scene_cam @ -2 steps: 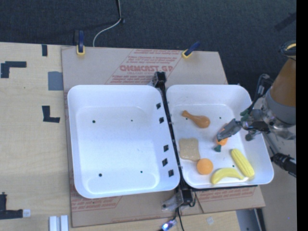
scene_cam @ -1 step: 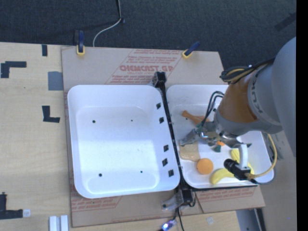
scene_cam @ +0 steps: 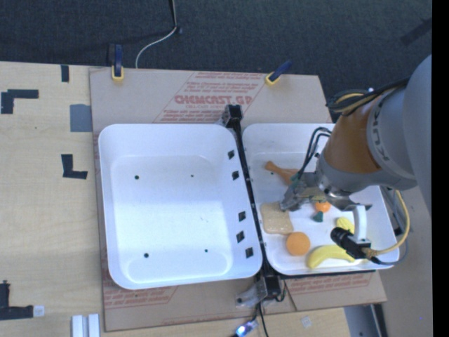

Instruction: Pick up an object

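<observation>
The right bin (scene_cam: pixel 270 137) holds several small objects. A tan flat slab like toast (scene_cam: pixel 276 220) lies near its left wall, with an orange ball (scene_cam: pixel 297 243) just in front of it. A yellow banana (scene_cam: pixel 328 256) lies at the front edge, and a brown spoon-like piece (scene_cam: pixel 279 169) sits farther back. A small orange piece (scene_cam: pixel 321 206) and a yellow piece (scene_cam: pixel 344 224) lie under the wrist. My gripper (scene_cam: pixel 292 197) hangs low over the bin's middle, just above the slab's far edge. Nothing shows between its fingers.
The left bin (scene_cam: pixel 168 202) sits beside the right one, split by a black clip-lined divider (scene_cam: pixel 242 188). Both rest on a cardboard sheet (scene_cam: pixel 203 97) held by clamps. The arm's orange band and grey body (scene_cam: pixel 372 146) cover the right bin's right side.
</observation>
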### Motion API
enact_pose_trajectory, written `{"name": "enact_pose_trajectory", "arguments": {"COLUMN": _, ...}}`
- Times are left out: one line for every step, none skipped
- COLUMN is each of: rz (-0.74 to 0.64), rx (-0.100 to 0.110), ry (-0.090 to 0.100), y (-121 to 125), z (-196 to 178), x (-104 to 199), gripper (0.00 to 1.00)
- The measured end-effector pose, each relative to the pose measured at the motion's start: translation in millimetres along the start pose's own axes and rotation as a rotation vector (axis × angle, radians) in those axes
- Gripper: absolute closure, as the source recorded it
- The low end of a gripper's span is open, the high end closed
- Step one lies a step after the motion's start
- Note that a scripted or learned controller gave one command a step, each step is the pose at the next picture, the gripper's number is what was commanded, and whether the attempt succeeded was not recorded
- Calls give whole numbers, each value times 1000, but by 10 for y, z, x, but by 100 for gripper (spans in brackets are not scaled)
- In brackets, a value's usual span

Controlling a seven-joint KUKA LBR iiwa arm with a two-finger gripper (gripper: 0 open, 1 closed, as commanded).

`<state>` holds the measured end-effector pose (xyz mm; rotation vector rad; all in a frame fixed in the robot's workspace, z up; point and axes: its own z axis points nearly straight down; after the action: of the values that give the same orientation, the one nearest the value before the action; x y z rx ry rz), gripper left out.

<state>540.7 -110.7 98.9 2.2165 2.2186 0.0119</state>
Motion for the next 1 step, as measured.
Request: {"name": "enact_pose_trajectory", "arguments": {"rz": 8, "rx": 4, "ry": -4, "y": -277, "z": 38, "x": -1015, "gripper": 100}}
